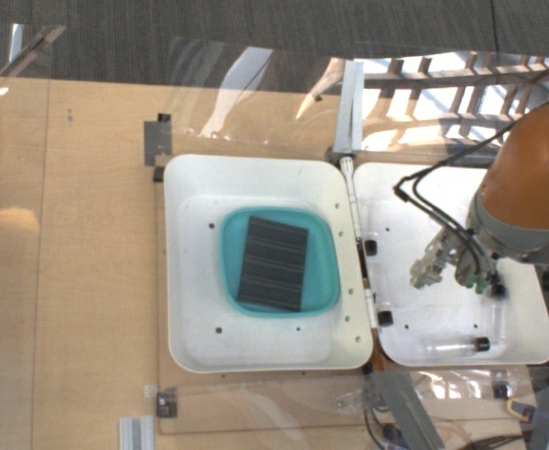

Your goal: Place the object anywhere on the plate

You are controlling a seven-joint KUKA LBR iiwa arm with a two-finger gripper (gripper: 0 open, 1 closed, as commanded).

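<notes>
From my seat, the gripper (434, 268) hangs over the right bin (527, 350), in the right half of the frame, its pale fingers pointing toward frame left and down. I cannot tell whether the fingers are spread or closed; they blur into one light shape, and I see nothing between them. Behind it the arm (537, 181) comes in from the right edge, its orange band bulging large above the grey wrist, with black cables (424, 181) looping out toward the upper left of that bin.

A small clear tube with a dark end (457, 346) lies near the lower edge of the right bin, below the gripper and apart from it.

Across the divider, the left bin (190, 336) sits near frame centre. In its middle is the teal plate (323, 284), squarish with rounded corners. The object (273, 263), a dark grey ribbed slab, lies flat on the plate, tilted slightly off square, well within the plate's rim and well apart from the gripper.

Both bins rest on the tan wooden counter (68, 279), which fills the left side of the frame. A metal frame (443, 73) shows at the upper right, and dark carpet (209, 7) runs across the top.
</notes>
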